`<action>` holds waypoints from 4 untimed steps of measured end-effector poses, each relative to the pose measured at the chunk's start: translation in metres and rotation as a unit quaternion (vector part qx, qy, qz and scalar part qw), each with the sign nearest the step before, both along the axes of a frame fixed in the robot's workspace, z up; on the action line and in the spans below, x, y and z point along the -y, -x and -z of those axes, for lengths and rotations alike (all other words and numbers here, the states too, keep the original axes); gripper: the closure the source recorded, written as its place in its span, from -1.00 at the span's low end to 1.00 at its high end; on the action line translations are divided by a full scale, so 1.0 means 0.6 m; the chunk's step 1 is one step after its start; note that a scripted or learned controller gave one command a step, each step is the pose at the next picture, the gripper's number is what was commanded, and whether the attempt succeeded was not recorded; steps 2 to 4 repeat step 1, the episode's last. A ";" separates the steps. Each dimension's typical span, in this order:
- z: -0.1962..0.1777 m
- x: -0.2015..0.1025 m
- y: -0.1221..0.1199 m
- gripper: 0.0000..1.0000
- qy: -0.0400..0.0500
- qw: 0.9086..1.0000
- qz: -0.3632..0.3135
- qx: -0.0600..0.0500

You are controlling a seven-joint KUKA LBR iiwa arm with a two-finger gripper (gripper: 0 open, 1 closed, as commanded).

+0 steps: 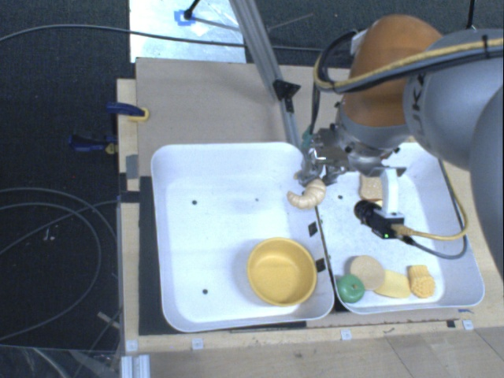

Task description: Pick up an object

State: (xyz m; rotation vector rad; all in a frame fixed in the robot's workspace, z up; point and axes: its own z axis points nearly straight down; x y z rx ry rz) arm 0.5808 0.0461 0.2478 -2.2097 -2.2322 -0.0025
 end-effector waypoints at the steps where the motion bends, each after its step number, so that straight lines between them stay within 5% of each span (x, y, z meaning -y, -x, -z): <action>1: 0.020 -0.084 0.040 1.00 0.000 1.000 0.001 -0.001; 4: 0.020 -0.084 0.040 1.00 0.000 1.000 0.001 -0.001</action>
